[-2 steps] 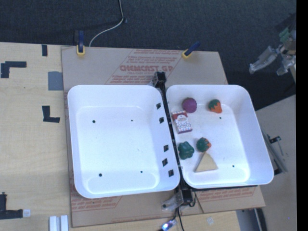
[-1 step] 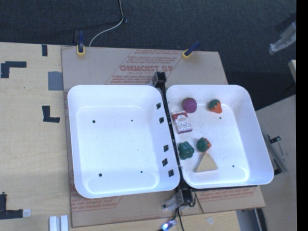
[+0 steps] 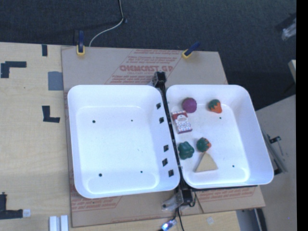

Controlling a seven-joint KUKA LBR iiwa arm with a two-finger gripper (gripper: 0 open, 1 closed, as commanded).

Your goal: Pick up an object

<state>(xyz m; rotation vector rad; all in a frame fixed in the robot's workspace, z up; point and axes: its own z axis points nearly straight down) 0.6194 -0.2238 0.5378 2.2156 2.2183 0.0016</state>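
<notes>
Objects for pickup lie in the right bin (image 3: 250,129), six in all, clustered toward its left half. A purple ball (image 3: 189,105) sits near the upper wall, with an orange and green toy (image 3: 214,106) to its right, apart from it. A small red and white box (image 3: 181,121) lies just below the ball, close to the divider where the two bins meet. Lower down, a dark green toy (image 3: 186,150) rests near the divider, and a second toy, green with an orange patch (image 3: 203,144), sits just to its right. A tan wedge (image 3: 207,163) lies below that pair, with its point just beneath the green and orange toy.

The left bin (image 3: 77,129) stands beside the right one, their inner rims touching. Both bins rest on a cardboard sheet (image 3: 144,66) on the wooden worktop (image 3: 29,143), and two clamps (image 3: 80,44) hold the sheet's upper edge.

Pincer state: cannot be told from this view.
</notes>
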